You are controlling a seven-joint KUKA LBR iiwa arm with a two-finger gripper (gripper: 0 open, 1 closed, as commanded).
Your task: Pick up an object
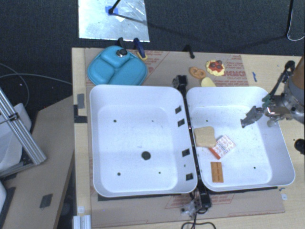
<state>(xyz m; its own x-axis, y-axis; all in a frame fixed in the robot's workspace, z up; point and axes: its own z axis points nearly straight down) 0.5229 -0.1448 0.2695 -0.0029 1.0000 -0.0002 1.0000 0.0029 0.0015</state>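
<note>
Reaching in over the right shallow white plastic bin, the grey arm's two-finger gripper hung above that bin's upper right part, its dark tip pointing toward the bin's middle. Whether the pincer was spread or pressed together could not be told, since the tip showed as one small dark shape; nothing could be seen between it.

Three things lay on that bin's floor, all near its left wall and well apart from the gripper. A tan square slab like a slice of bread sat closest to the wall. Just beside it, toward the bin's middle, lay a small red-and-white packet, tilted and touching or nearly touching the slab's lower corner. Below both, near the bin's front edge, lay a narrow orange-brown rectangular wafer, upright along the wall.

The left white bin adjoined the right one, with a small dark round object on its floor.

Behind the right bin, on the cardboard-covered bench, lay a small round red-topped toy, a tan cookie-like piece and a pale yellow piece. Farther left stood a blue moulded plastic tray.
</note>
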